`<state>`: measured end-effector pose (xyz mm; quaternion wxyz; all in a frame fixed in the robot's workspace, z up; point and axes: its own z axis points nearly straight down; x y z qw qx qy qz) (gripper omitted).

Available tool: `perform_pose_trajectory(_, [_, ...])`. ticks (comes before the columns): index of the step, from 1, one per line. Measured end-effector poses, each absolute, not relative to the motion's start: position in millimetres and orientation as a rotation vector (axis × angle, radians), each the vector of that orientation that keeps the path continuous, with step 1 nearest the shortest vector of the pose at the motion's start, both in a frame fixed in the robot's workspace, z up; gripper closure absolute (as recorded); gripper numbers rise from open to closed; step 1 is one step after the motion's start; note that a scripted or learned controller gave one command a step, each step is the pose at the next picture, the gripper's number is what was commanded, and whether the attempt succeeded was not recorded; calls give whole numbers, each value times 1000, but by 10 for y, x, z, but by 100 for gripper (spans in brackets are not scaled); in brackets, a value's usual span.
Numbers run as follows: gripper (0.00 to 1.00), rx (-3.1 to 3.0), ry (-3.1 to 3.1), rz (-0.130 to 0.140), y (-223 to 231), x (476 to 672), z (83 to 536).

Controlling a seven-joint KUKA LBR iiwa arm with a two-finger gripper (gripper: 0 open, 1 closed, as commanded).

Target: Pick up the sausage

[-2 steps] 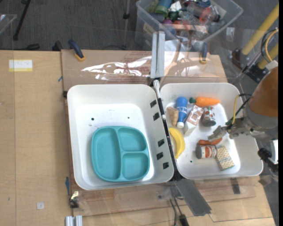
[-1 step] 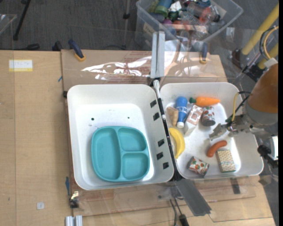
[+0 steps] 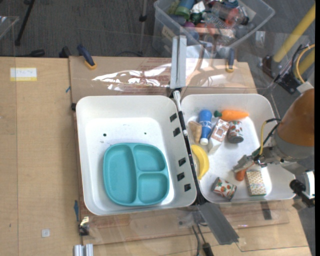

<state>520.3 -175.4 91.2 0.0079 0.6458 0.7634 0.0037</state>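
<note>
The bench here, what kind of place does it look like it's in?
Probably a robotics lab rather than a kitchen: a robot arm reaches over two white bins, toy food such as a banana fills one, and a clear tub of spare toys sits behind.

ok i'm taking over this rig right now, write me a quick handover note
Hand: low in the right bin, near its front; I cannot tell whether it is open or shut.
Sausage: a small reddish piece on the bin floor right at the hand's tip, beside a patterned box. It looks to be lying on the floor, not lifted.
Left bin: holds the teal tray, not involved.
Done: hand brought to the sausage.
Left: confirm a grip, then lift it.
</note>
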Motion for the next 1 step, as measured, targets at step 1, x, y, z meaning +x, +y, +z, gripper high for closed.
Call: perform_pose_trajectory(1, [0, 1995, 2406, 12, -1270, 4844, 904])
